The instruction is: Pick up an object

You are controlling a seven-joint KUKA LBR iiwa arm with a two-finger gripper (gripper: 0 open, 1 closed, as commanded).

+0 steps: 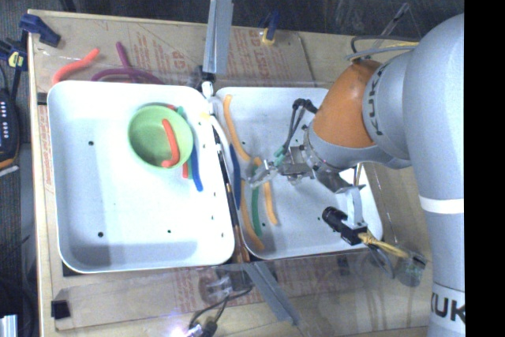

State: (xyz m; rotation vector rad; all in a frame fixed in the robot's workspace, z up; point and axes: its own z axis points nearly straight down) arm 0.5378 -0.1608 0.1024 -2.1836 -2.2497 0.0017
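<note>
The gripper (pixel 264 168) hangs low over the left part of the right bin (pixel 347 241), and the strips there are the nearest things to take. Just below and slightly left of the gripper lie a green strip (pixel 254 207) and an orange strip (pixel 270 204), side by side, their long axes running roughly away from the gripper toward the right bin's near wall. A longer orange strip (pixel 234 134) curves along the right bin's left wall, up and left of the gripper. From this slanted view I cannot tell whether the gripper is spread or closed, nor whether it touches any strip; the metal parts blur into the bin floor. My judgement is that the pick turns on coming down across the short width of the green or orange strip rather than along its length. The arm (pixel 410 106) reaches in over the right bin's right side, its orange band (pixel 347 110) above the wrist, the wrist bent downward toward the bin floor. Well left of the right bin, in the left bin (pixel 79 193), a green bowl (pixel 154 134) holds a red strip (pixel 170 140), with a blue strip (pixel 195 174) beside it.
</note>
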